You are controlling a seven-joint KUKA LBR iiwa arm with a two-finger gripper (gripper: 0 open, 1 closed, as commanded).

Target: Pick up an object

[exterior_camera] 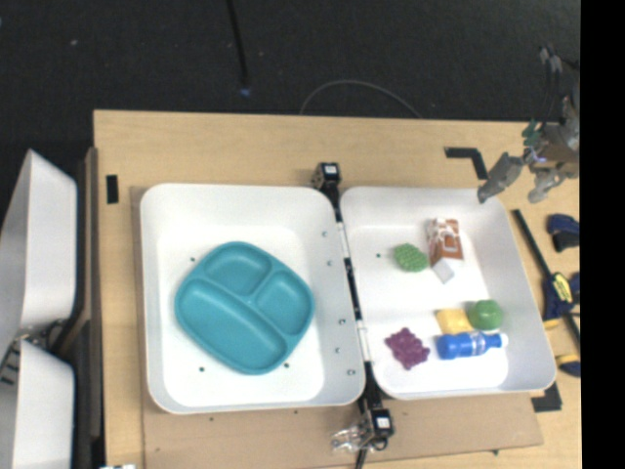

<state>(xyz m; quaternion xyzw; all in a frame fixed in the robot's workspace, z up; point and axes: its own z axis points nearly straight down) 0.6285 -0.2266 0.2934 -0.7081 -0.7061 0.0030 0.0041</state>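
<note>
My gripper hangs over the far right corner of the right bin, open, with nothing between its fingers. In that bin lie a green bumpy object, a brown and white packet, a small pale piece, a yellow block, a green ball, a blue bottle and a purple bumpy toy. All of them sit below and to the left of the gripper, apart from it.
The left bin holds a teal divided plate. Black clips stand where the bins meet, at the far and near ends. Blue and yellow clamps sit along the bench's right edge. White boxes stand at the left.
</note>
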